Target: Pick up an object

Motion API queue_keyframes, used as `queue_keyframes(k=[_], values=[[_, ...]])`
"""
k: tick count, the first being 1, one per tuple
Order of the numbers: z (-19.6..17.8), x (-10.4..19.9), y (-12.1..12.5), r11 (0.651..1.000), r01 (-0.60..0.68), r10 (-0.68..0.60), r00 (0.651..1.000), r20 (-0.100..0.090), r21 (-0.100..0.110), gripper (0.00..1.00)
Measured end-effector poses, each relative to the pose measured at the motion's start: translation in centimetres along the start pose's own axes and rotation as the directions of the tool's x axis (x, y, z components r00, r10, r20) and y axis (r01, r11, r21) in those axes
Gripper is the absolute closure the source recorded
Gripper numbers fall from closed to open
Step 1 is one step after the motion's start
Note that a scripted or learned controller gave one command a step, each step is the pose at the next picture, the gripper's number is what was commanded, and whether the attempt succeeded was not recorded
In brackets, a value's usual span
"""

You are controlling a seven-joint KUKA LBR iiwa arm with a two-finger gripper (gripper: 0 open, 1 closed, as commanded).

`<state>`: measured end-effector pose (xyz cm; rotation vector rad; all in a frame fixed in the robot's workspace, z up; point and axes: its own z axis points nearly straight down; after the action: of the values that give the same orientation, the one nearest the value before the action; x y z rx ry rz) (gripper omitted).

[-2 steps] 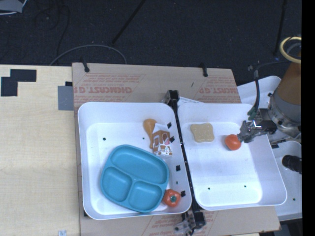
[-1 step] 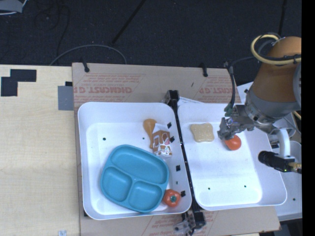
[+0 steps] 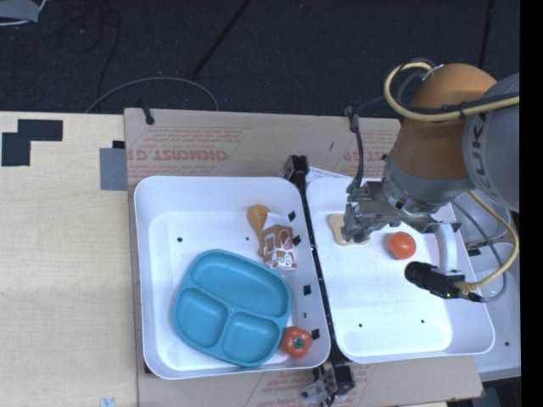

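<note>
The grey arm's two-finger gripper (image 3: 355, 225) is lowered into the right shallow white bin (image 3: 399, 329), at that bin's upper left, directly over a small pale tan flat piece (image 3: 338, 228) lying near the bin's left wall. The piece peeks out just left of the gripper, so the coming move looks like a straight close and lift, not a sideways reach. Its long axis cannot be made out, and whether the claw is released or clenched cannot be told.

In the right bin there are two loose things: the tan piece and one small red round tomato-like ball (image 3: 401, 245), which sits just right of the gripper. The left white bin (image 3: 157, 227) holds four: one blue three-compartment plastic tray (image 3: 231, 306), one tan wooden drumstick-shaped toy (image 3: 258, 220), one small printed packet (image 3: 278, 247) and one red tomato-like ball with a green top (image 3: 295, 342).
</note>
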<state>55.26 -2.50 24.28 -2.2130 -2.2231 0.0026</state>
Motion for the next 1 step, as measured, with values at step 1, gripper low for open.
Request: queue_keyframes(k=[1], values=[[-0.44,4.83,0.93,1.000,0.000,0.000,1.000,0.000,-0.002,1.00]])
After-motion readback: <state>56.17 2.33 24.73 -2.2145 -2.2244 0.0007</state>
